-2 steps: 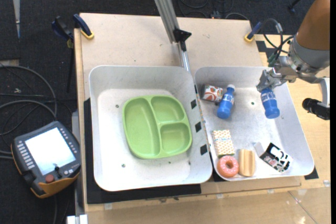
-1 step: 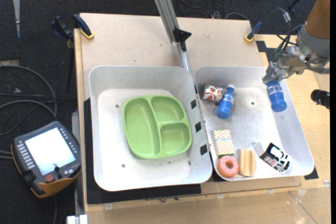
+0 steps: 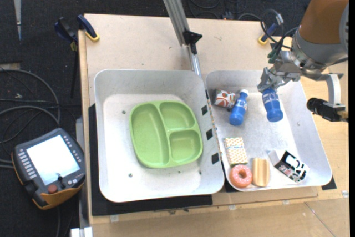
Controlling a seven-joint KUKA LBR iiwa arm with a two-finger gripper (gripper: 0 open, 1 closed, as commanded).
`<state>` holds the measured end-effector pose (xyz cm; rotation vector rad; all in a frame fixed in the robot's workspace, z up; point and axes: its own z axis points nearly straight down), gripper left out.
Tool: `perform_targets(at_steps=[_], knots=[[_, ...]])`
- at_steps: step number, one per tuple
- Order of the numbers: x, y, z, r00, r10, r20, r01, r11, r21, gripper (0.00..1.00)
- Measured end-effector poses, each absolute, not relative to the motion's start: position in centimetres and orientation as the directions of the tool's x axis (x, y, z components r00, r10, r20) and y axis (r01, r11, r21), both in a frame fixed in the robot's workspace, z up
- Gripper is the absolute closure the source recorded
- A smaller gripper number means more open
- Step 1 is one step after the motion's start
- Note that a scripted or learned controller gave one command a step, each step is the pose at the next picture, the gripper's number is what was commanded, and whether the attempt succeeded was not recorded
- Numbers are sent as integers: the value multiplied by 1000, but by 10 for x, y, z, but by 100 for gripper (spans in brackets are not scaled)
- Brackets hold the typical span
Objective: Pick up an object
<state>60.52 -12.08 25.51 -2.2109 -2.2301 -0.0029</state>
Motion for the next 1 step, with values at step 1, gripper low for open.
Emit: perform_targets(at_steps=[1], knots=[[604, -68, 260, -9, 1000, 2, 1000, 9, 0, 100]])
